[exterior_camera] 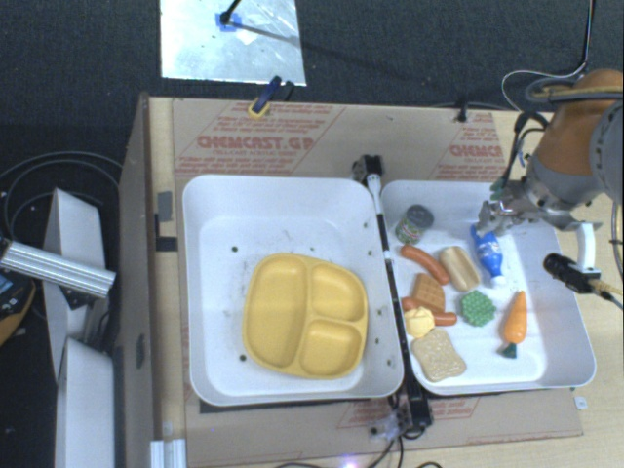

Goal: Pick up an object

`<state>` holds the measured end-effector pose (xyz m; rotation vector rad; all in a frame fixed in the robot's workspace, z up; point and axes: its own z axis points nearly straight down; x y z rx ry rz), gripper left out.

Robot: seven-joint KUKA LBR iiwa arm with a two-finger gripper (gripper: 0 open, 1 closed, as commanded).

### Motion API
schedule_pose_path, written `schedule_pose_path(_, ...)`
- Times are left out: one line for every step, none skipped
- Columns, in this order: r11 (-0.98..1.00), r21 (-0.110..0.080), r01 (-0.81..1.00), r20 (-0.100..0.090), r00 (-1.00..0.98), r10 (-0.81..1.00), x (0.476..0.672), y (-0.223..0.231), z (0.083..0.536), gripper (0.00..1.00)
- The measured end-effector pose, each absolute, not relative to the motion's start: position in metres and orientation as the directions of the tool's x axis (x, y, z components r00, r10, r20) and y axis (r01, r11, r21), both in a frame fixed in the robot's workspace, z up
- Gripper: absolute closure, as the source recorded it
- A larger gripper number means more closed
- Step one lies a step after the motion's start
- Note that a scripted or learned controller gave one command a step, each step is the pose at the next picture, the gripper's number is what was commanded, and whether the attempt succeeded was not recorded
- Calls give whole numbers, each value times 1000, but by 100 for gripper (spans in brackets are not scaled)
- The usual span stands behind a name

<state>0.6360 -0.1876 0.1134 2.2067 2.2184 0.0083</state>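
- The claw (490,214) hangs at the far right part of the right bin (565,359), just over the top end of a blue and white tube (487,250). I cannot tell how it stands or whether it pinches the tube; the metal parts blur together there.
- The tube lies directly under the claw and reaches toward the near side of the bin.
- Just to the left of the tube lies a tan bread roll (459,266), and next to that an orange sausage (424,262).
- Further left of the claw, near the bin's far wall, stands a small grey can (414,223).
- Nearer to the camera than the claw lie a green round piece (477,307), a carrot (515,320), a brown waffle square (427,292), a second sausage (432,312), a yellow piece (420,323) and a slice of bread (441,356).
- Well to the left of the claw, the left bin (214,261) holds a yellow divided plate (304,314).
- Both bins sit on a cardboard sheet (292,139) on the desk.
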Motion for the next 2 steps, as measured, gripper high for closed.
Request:
schedule_pose_path(5,9,1000,-3,-5,1000,635,-187,111,0)
schedule_pose_path(4,0,1000,2,-4,1000,596,-103,84,0)
